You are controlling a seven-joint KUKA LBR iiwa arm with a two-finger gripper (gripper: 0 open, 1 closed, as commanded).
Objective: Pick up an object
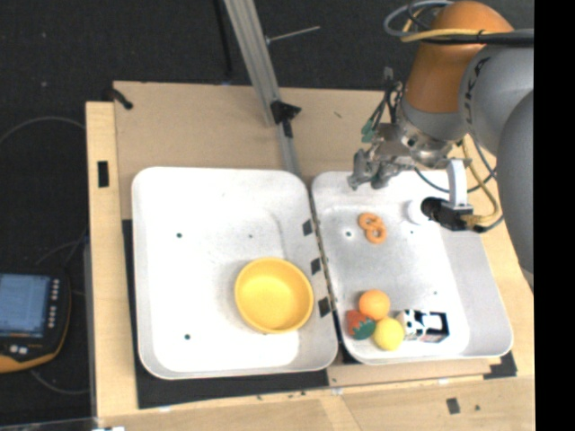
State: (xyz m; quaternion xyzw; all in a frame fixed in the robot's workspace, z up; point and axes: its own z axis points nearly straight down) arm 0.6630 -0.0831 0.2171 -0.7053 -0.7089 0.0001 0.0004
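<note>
White bins, two: my left one holds one yellow bowl; the right one holds one orange pretzel-shaped toy, an orange ball, a yellow ball and a black-and-white block. I see the pretzel just below the gripper, apart, its long axis slanting down-right. Finger state: I cannot tell.

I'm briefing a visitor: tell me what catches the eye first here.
The round yellow plastic bowl stands out in the left white bin. In the right white bin, a cluster of small orange and yellow toy fruits sits near the front edge. The grey arm's hand hangs over that bin's far edge.
</note>
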